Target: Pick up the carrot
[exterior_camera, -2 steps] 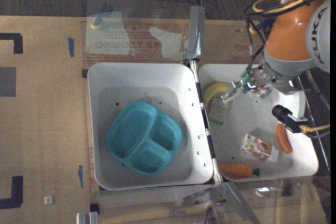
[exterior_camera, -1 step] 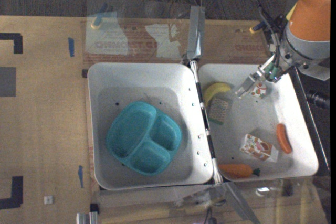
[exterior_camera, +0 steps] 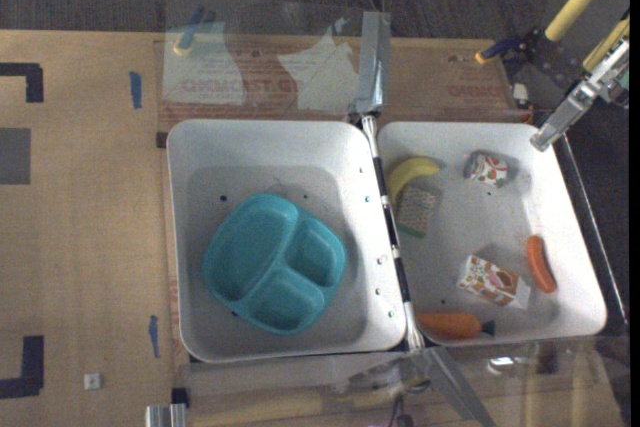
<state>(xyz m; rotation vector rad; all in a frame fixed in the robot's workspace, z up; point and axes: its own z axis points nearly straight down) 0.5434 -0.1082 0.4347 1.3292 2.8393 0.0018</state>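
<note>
I see the carrot (exterior_camera: 452, 324) against the near wall of the right bin (exterior_camera: 585, 245), by the divider. I cannot tell the gripper (exterior_camera: 543, 142) state; it sits over the far right rim. Risk: the wall blocks a finger, so the carrot slips.

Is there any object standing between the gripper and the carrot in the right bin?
Partly. The gripper hangs at the right bin's far right rim; the carrot lies by the near wall. The small carton and the sausage lie roughly between them, but nothing covers the carrot from above.
</note>
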